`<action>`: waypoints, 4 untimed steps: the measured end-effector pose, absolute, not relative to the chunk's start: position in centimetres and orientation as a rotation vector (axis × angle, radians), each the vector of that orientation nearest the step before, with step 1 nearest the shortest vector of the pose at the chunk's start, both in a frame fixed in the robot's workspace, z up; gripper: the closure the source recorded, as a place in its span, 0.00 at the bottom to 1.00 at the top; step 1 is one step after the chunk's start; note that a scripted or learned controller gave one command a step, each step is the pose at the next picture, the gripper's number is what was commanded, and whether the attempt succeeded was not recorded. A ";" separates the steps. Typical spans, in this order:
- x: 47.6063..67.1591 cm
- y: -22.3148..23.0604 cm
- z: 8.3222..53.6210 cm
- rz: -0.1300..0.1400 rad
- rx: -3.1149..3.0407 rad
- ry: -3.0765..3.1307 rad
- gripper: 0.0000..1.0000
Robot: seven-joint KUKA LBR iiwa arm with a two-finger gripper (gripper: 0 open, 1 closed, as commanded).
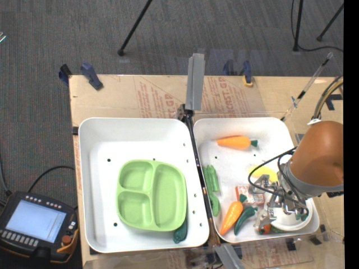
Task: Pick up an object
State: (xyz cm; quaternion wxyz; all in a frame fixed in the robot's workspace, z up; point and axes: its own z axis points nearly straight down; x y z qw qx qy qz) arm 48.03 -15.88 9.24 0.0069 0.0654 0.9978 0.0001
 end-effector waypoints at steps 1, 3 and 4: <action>48.0 -10.9 9.2 -0.002 0.280 3.115 0.00; 48.0 -8.3 9.2 -0.005 0.208 3.121 0.00; 48.0 -8.2 9.2 -0.004 0.244 3.119 0.00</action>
